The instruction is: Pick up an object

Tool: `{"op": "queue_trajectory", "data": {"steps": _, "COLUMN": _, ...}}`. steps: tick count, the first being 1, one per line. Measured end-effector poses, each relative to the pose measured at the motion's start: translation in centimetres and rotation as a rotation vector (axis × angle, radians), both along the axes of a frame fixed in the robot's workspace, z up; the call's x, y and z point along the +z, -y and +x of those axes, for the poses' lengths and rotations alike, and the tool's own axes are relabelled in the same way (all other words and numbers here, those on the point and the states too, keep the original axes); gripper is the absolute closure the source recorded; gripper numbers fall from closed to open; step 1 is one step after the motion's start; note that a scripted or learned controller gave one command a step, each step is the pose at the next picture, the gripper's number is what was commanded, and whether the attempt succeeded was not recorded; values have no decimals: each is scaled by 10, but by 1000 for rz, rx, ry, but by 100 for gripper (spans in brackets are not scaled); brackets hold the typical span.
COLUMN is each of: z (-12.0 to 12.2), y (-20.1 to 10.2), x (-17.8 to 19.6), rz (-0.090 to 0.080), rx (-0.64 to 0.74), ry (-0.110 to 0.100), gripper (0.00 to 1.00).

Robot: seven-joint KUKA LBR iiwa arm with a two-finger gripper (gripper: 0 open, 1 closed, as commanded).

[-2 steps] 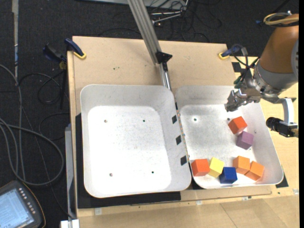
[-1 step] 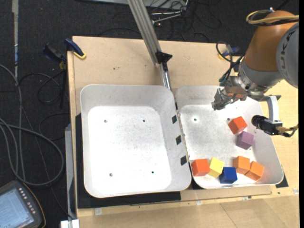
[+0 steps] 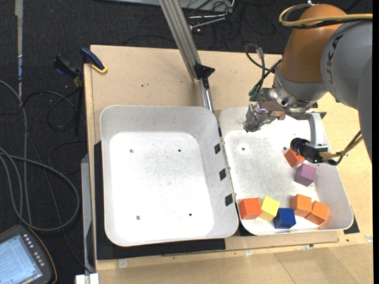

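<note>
Arm reaching in from the right, gripper pointed down

The grey arm [image 3: 349,52] enters at the far right; its orange band [image 3: 308,40] sits above the wrist, and the dark gripper [image 3: 256,123] hangs below, tilted down toward the left, at the scene's far right-centre.

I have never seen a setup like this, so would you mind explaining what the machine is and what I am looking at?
This is one camera fixed above a bench, looking down at a slant. The grey and orange machine is a robot arm reaching in from the right; its gripper hangs over the far end of the right bin. That bin holds small blocks: orange ones, a yellow one, a blue one and a purple one. The left bin sits beside it. I see nothing between the fingers.
</note>
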State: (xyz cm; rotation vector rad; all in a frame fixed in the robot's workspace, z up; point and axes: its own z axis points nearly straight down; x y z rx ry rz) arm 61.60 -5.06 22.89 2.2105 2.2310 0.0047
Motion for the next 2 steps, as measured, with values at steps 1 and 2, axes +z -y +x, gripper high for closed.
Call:
{"op": "queue_trajectory", "data": {"steps": 1, "z": 2, "y": -44, "x": 0, "rz": -1, "rx": -2, "ry": -1, "gripper": 100}}
{"op": "queue_trajectory", "data": {"steps": 2, "z": 2, "y": -97, "x": 11, "rz": 1, "rx": -2, "ry": -1, "gripper": 100}}
